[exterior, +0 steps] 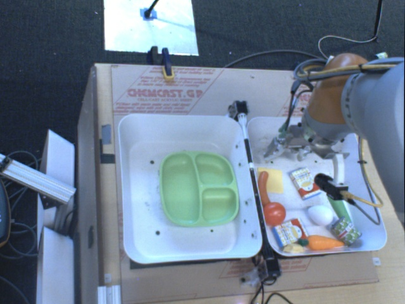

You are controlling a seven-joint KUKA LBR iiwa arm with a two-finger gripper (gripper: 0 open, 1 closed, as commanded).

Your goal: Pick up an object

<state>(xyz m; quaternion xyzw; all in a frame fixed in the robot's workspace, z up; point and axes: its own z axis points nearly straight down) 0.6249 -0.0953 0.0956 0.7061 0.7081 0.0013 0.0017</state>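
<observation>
A: While the arm [364, 100] reaches in from your right, the gripper [283, 145] hangs over the right bin's [380, 236] far end. Can't tell how it's set.
B: Objects?
A: Tomato [274, 213], egg [319, 215], carrot [325, 242] in the right bin. Green tray [199, 188] in the left bin [136, 189].

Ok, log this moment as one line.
arm: reaching in over right bin | claw: near bin's far end, above the food items | tomato: in bin, untouched | green tray: in left bin
</observation>
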